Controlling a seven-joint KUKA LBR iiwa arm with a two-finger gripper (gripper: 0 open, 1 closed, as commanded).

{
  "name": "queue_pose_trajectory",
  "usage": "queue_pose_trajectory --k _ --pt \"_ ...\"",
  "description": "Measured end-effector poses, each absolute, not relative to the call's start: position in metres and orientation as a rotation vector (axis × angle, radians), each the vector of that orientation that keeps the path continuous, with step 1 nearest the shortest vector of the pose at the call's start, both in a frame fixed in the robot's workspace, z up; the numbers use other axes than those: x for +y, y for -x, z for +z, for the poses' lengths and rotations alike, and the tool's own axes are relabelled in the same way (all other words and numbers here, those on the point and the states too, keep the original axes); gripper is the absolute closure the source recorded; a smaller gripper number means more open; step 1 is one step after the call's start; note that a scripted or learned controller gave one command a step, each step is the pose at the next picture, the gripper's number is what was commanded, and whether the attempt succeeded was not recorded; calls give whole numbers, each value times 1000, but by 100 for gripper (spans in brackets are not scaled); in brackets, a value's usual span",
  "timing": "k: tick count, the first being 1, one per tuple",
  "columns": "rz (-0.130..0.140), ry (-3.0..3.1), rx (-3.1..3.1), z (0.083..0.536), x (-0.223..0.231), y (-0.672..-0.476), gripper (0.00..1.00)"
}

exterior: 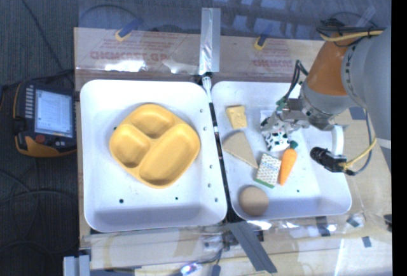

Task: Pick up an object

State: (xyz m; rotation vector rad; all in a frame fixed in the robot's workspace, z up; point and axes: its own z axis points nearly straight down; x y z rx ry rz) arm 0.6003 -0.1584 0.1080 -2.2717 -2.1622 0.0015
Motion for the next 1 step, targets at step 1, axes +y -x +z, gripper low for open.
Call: queue_pose_trajectory --k 1 --pt "5 2364 -2069 201 -137 -596 100"
